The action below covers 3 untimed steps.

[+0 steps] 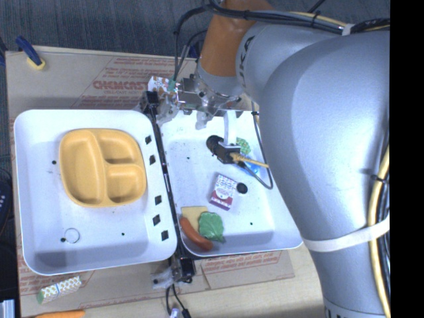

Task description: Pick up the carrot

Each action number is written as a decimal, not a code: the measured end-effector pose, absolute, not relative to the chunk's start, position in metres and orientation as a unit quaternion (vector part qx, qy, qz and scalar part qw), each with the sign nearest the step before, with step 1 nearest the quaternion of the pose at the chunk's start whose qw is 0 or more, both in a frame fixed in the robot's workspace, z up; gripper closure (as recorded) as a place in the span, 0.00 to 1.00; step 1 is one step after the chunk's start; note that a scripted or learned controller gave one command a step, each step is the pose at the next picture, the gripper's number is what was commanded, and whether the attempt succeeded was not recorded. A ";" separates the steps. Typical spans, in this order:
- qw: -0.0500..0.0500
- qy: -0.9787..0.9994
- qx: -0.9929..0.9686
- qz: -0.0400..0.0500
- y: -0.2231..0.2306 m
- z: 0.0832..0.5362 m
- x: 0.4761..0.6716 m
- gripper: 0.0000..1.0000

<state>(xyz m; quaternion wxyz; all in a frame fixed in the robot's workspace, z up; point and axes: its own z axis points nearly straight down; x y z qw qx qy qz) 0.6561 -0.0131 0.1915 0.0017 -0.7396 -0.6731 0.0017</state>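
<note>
The carrot, a short orange-red stick, lies at the near edge of the right bin. It is tucked under a green leafy toy and beside a pale yellow slice. My gripper hangs over the far end of the right bin, close to the divider between the bins. It is well away from the carrot, and nothing shows in its grasp.
A small red and white box lies mid-bin, with a green piece near the right wall. A yellow divided tray fills much of the left bin. The arm's bulk overhangs the right bin's right side.
</note>
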 end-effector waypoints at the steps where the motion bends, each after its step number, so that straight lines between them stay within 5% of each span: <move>1: 0.001 -0.597 -0.802 0.001 -0.026 0.192 0.656 0.00; 3: 0.002 -0.628 -0.778 0.002 -0.027 0.191 0.656 0.00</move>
